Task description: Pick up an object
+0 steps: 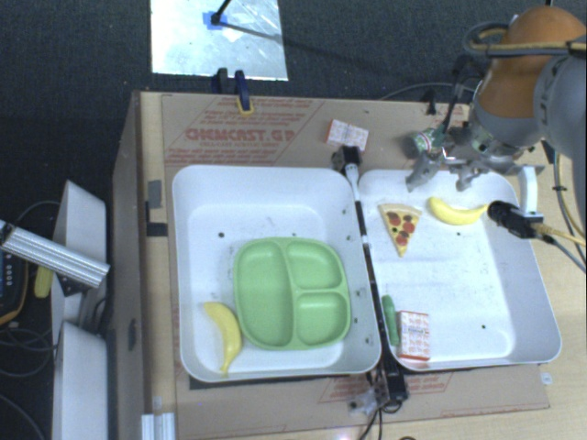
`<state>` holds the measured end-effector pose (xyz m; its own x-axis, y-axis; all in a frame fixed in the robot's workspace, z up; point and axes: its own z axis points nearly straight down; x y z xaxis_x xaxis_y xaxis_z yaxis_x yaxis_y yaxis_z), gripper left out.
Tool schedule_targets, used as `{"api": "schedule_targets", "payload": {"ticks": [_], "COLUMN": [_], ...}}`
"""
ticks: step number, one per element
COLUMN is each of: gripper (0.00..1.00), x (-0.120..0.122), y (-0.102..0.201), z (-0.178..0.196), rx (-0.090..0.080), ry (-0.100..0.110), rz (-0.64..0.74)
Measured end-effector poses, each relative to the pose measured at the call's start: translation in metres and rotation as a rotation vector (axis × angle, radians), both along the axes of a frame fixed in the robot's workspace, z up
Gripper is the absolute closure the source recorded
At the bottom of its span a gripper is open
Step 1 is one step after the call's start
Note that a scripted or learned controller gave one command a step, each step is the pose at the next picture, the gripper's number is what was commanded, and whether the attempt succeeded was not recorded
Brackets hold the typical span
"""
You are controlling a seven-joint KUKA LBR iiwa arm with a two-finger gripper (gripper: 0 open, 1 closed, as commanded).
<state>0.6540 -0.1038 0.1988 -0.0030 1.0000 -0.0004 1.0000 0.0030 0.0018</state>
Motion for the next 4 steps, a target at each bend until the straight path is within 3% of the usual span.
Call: {"api": "schedule_targets", "payload": {"ticks": [1,2,3,4], "gripper": [0.00,1.00,1.00,0.00], "x": [-0.019,-0.017,-0.059,-0.059], "y": [0.015,0.015,-0.028,-0.026], "z": [-0.104,-0.091,-0.035,-0.036], "rx": [0.001,0.000,-0.002,0.000], "ry": [0.004,-0.002,-0.001,0.000], "rz": [-0.002,-0.001,-0.003,-0.002]}}
